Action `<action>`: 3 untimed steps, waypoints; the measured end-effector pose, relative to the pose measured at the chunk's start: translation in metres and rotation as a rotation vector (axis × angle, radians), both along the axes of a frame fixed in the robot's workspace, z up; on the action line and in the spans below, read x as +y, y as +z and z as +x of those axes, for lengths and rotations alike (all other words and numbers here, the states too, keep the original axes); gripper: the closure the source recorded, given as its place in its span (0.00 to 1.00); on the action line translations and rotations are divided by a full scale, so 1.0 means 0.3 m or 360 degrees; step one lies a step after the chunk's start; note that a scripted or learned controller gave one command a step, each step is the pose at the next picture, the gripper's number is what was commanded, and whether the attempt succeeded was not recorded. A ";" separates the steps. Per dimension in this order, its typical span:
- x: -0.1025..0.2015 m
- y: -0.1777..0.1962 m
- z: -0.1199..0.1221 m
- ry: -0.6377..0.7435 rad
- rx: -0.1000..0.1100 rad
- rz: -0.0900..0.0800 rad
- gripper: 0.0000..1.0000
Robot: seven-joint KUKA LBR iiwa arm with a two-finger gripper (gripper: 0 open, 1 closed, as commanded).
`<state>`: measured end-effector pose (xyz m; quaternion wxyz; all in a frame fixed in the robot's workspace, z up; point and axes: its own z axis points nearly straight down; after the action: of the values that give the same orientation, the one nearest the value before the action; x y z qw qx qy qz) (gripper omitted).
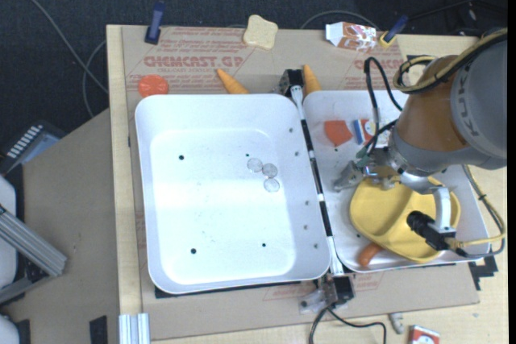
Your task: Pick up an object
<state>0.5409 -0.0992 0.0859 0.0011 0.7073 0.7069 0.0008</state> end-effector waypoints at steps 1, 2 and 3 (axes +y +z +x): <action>-0.044 0.006 -0.050 0.0003 -0.0014 -0.0002 0.00; -0.095 -0.003 0.293 0.0002 0.0015 0.0002 0.00; -0.093 0.029 0.291 -0.0001 0.0021 0.0002 1.00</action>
<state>0.6280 -0.1271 0.0947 -0.0042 0.7075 0.7067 -0.0034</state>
